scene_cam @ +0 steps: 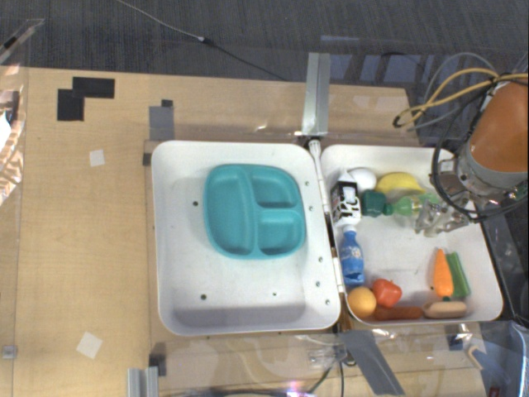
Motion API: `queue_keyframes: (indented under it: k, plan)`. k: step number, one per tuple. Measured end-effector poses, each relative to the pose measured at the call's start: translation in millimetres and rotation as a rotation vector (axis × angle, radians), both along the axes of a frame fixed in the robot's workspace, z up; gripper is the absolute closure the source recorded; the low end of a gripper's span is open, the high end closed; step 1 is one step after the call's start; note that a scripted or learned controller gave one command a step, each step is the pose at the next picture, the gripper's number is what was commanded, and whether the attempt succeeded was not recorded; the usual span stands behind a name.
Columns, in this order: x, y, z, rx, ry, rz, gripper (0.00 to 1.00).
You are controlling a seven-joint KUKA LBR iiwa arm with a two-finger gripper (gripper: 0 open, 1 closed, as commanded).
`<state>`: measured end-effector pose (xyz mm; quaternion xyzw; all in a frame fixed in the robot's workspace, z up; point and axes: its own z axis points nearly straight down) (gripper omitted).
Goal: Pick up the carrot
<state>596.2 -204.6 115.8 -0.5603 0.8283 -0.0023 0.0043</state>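
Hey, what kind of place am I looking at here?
Probably a robotics lab bench: a robot arm with loose cables over two white bins, toy food such as a carrot, and a teal tray.

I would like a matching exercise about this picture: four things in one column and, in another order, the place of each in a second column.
Things:
1. carrot
2. teal tray
3. blue bottle
4. lemon

Places:
A. in the left bin
B. at the right bin's far side
C. along the right bin's left wall
D. near the right bin's right wall, beside a green thing

Pairs: 1-D, 2-A, 3-C, 4-B
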Motion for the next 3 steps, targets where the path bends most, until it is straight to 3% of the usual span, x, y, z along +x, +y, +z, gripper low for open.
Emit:
queue_keyframes:
  k: [1,2,3]
  plan:
    - [-63.1,-0.1,-25.5,-0.004,-0.001,0.319,1.0]
    - [-76.7,-2.3,194.3,-0.016,-0.01,0.462,1.0]
    - [-90.7,16.5,-14.5,0.004,0.012,0.736,1.0]
